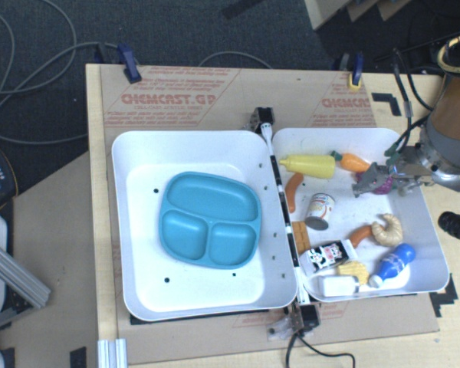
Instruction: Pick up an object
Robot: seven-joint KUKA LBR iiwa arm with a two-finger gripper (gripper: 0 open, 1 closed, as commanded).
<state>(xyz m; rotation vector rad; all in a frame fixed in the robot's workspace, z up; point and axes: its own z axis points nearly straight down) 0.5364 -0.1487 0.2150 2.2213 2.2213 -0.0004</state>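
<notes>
Gripper (377,179) low in right bin (425,205) near orange carrot (355,162) and yellow bottle (310,165), finger state unreadable; risk: crowded toys cause glancing, empty grasp.

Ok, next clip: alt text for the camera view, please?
A grey robot arm's hand reaches from the right into the right white bin, which is crowded with small items, including a yellow plastic bottle and a croissant-shaped toy. The left white bin holds a blue three-compartment plastic plate.
</notes>
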